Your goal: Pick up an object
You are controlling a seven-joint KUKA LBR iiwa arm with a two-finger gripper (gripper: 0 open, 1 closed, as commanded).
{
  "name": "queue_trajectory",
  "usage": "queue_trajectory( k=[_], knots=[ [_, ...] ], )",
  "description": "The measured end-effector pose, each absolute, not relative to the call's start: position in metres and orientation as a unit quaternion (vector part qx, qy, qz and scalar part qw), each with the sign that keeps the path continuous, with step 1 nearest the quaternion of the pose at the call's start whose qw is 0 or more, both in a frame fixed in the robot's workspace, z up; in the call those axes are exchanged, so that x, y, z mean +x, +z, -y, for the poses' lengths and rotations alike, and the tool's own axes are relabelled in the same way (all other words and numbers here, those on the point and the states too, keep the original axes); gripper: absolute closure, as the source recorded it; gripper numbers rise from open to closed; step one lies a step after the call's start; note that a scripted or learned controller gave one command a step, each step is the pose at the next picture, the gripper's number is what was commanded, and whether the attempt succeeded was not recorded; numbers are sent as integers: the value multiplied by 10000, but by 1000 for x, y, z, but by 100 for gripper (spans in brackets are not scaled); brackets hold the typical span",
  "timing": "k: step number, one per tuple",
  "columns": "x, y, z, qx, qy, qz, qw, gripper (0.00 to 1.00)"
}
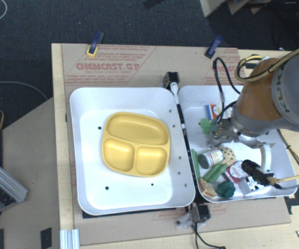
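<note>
My gripper (219,133) hangs low over the middle of the right bin (190,95), under the grey and orange wrist. Just left of it lies a small green object (206,124). A little silver can (210,157) lies on its side below the gripper, beside a speckled cream ball (227,153). A long green vegetable (214,171) and a dark green lump (225,190) sit nearer the front. A small red, white and blue packet (211,109) lies behind the gripper. Nothing shows between the gripper's tips, which the wrist hides.
The left bin (82,154) holds a yellow divided plate (136,143). At the front of the right bin lie a tan piece (206,188), a pink item (236,171) and a black-and-white card (251,185). Clips hold the board behind the bins.
</note>
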State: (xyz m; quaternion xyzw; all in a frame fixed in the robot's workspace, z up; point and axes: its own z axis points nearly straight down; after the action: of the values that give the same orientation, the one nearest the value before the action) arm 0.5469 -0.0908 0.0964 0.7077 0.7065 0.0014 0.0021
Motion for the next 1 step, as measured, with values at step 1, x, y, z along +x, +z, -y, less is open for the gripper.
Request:
queue_trajectory(
  k=[1],
  knots=[
    [548,142,98,7077,13,-7065,29,100]
  ],
)
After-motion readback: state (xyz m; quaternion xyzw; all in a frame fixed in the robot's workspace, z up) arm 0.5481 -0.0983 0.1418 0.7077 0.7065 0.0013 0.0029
